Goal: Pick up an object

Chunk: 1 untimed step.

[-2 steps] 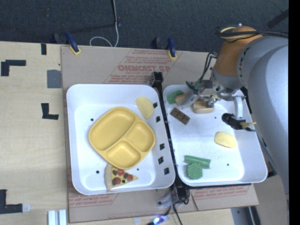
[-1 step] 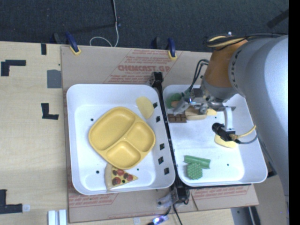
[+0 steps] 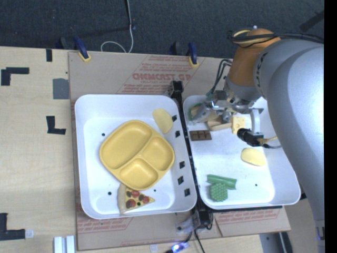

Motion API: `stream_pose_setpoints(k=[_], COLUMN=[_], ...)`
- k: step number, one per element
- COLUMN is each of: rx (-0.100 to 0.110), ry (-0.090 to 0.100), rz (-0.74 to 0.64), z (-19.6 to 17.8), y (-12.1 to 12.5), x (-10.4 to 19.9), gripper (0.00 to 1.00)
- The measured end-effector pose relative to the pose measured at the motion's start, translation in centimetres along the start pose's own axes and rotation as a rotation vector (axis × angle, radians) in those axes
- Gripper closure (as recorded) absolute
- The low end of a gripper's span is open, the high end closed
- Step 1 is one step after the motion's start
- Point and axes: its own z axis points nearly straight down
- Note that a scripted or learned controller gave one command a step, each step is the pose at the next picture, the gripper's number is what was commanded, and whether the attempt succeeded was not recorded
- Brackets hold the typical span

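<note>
Two shallow white bins side by side on the tabletop [image 3: 31, 141], over a sheet of brown cardboard [image 3: 142, 75] clamped at its far edge.

Left bin [image 3: 84, 157]: yellow divided plate [image 3: 137, 154] in the middle, tilted slantwise. Pale yellow chip-shaped piece [image 3: 162, 120] near the far right corner, just beside the plate's rim. Toy pizza slice [image 3: 133, 198] at the near side, tucked against or partly under the plate's near edge; cannot tell which.

Right bin [image 3: 284, 186]: brown chocolate-bar piece [image 3: 200, 136] close to the left wall. Pale yellow lemon-like piece [image 3: 253, 156] toward the right side. Green toy [image 3: 220, 187] in the near half, a flat bar over a rounded dotted part. Small green and tan pieces [image 3: 198, 111] in the far left corner, too cluttered to name. Tan wedge [image 3: 220, 123] and a yellow cheese-like block [image 3: 239, 124] just below the arm's tip.

Grey arm [image 3: 295, 94] in from the right, orange band [image 3: 246, 62] above the wrist. Pincer [image 3: 224, 108] low over the far left part of the right bin, among the cluttered pieces. Cannot tell whether wide or narrow, nor whether anything sits in it; wrist hardware and cables in the way. Black cable [image 3: 127, 9] trailing across the dark floor beyond the tabletop.
</note>
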Motion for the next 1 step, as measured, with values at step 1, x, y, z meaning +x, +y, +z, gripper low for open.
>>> stream_pose_setpoints(k=[1], rx=[-0.004], ry=[-0.008], rz=[0.003], z=[0.04], y=[-0.11], x=[0.37], gripper=[0.0])
